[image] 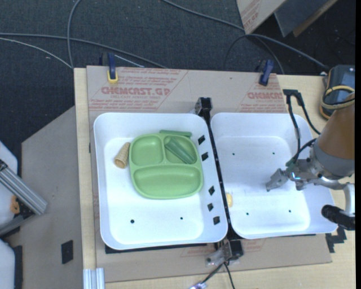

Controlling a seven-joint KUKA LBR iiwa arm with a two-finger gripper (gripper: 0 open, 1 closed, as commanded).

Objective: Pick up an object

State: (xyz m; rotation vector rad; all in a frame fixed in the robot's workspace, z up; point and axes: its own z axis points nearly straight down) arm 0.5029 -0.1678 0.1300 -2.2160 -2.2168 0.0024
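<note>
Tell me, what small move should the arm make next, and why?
Probably it should travel left, over the divider toward the left bin. The gripper hangs over the right bin, away from the things worth picking: the green plate, the cone beside it and the dark green piece on the plate all lie in the left bin.

Dark carpet floor (169, 39) w/ grey cables (70, 34), cardboard box (259, 11) top right.
</note>
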